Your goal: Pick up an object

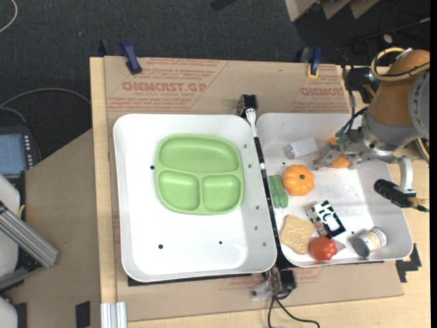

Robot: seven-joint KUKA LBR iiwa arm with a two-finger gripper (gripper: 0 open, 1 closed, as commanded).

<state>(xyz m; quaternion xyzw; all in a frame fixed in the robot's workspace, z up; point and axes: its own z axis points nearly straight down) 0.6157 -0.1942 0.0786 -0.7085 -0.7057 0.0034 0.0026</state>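
Arm: the grey arm with the orange band reaches in from the right, its gripper [334, 157] low over the far part of the right white bin [382, 251].

Fingers: dark and spread near a small orange bit; whether released or clenched, I cannot tell.

Nearest object: a small orange plastic pumpkin [298, 180], just beside the gripper, left and nearer.

Handling: probably light, hard, rounded and slippery; grip across its widest middle.

Neighbours: a green strip [277, 190], a tan cracker-shaped piece [296, 231], a red tomato-like ball [323, 249].

Left bin: holds a pale green divided plastic tray [200, 173].
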